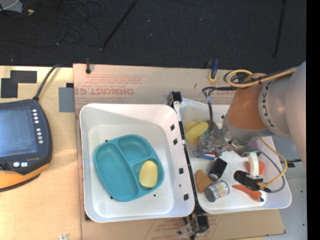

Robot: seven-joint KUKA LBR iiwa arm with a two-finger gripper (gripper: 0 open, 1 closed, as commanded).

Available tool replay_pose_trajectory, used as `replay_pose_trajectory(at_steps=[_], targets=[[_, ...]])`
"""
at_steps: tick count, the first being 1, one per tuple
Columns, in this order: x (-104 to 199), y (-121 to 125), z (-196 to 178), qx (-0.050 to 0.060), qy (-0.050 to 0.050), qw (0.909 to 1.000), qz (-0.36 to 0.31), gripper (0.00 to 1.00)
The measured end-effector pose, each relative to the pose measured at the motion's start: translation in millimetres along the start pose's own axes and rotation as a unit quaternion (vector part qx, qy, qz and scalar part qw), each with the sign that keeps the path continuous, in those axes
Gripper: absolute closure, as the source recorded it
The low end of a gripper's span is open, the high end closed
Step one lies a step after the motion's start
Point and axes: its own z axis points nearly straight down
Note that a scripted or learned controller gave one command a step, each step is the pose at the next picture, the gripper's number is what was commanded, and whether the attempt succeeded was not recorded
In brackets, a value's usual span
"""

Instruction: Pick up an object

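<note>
Clutter in the right bin (280, 200) surrounds the end effector (212, 145), which reaches down among the objects; its grip state cannot be told, since the wrist hides it. A yellow object (196, 130) lies just beside it to the left, a black cylinder (217, 168) just below. In the left bin (100, 119), well apart, a teal tray (120, 166) carries a pale yellow piece (148, 174).

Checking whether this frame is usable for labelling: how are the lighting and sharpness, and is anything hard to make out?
Camera view: even, bright light on the white bins; teal tray and yellow object crisp; the floor at the top very dark; the hand shaded under the arm and cluttered, hard to read.
</note>
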Motion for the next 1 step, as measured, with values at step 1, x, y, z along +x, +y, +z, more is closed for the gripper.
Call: replay_pose_trajectory(at_steps=[1], targets=[[60.5, 11.1, -96.2, -0.006, 0.001, 1.0, -0.006, 1.0]])
